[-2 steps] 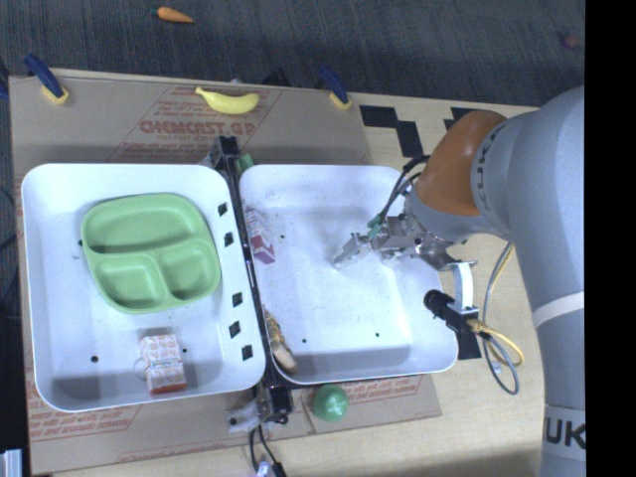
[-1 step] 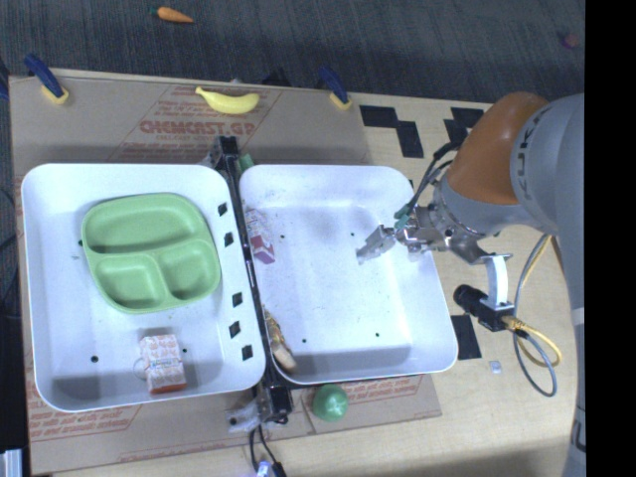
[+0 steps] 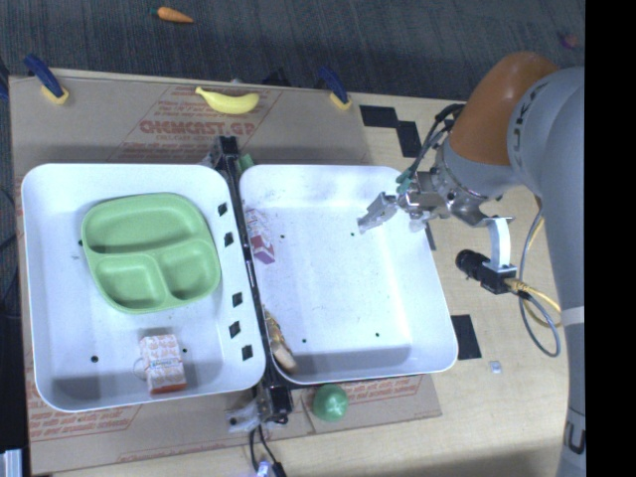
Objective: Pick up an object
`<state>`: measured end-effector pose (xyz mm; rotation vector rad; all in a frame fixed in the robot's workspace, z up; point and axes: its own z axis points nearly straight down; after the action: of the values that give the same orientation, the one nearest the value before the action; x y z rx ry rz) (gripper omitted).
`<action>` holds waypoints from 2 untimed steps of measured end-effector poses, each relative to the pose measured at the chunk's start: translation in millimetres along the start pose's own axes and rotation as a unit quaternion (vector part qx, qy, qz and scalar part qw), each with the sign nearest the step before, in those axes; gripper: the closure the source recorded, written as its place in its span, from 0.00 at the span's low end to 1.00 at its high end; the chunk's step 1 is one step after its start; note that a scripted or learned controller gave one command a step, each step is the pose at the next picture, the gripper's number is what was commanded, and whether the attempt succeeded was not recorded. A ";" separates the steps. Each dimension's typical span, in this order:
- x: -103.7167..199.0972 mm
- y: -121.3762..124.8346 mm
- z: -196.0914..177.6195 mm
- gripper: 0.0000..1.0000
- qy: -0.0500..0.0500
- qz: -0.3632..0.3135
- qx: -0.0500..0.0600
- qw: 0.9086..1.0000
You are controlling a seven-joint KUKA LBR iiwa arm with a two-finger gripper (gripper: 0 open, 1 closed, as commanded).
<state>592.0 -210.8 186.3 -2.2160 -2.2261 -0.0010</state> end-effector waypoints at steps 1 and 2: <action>-0.1 37.9 -12.5 0.00 0.000 0.000 0.000 1.000; 1.1 64.3 95.7 0.00 0.000 -0.002 0.002 1.000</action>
<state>656.2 -209.4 90.6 -2.2098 -2.2276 0.0032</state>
